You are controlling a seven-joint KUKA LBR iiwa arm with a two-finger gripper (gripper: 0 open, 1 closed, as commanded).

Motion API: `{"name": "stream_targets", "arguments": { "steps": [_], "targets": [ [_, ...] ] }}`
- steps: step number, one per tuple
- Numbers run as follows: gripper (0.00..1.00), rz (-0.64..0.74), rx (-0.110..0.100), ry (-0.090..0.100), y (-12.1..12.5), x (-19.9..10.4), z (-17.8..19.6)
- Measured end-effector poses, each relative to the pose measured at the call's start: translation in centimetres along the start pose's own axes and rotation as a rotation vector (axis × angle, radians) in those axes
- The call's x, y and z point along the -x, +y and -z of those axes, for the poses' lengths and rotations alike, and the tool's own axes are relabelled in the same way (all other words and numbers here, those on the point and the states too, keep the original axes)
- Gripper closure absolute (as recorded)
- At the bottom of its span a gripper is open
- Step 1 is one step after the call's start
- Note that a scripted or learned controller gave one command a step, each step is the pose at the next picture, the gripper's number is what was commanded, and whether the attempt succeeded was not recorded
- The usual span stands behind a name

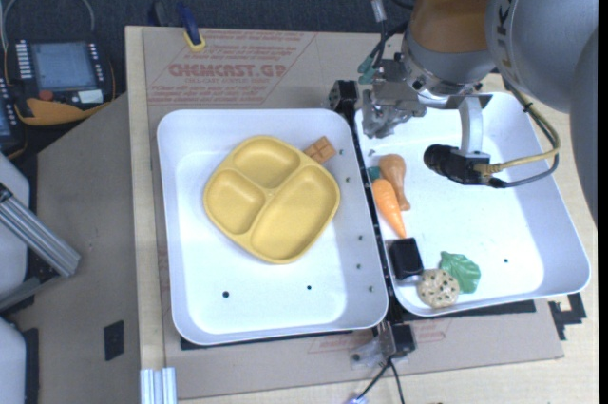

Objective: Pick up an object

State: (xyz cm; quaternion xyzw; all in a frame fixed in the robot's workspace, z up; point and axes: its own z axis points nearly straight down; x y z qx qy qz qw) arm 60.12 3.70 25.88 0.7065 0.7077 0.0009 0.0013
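My gripper (383, 119) hangs over the far left corner of the right bin (532, 231), close to the wall between the two bins. Just below it lie a tan drumstick-shaped piece (393, 172) and an orange carrot (389, 207), side by side along the bin's left wall. Nearer the front are a black block (406, 257), a round speckled cookie (438, 288) and a green leafy piece (464, 268). I see nothing hanging from the gripper.
The left bin (190, 259) holds a yellow divided plate (271, 198) with a small brown waffle piece (320, 148) at its far right edge. A black cylinder on a cable (458, 164) hangs from the arm over the right bin.
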Motion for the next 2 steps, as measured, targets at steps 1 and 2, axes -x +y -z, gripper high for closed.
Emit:
{"name": "stream_targets", "arguments": {
  "steps": [1, 2],
  "targets": [
    [1.00, 0.000, 0.000, 0.000, 2.15, -4.69, -0.20],
    [0.00, 0.000, -0.001, 0.000, 2.11, -4.68, -0.20]
  ]
}}
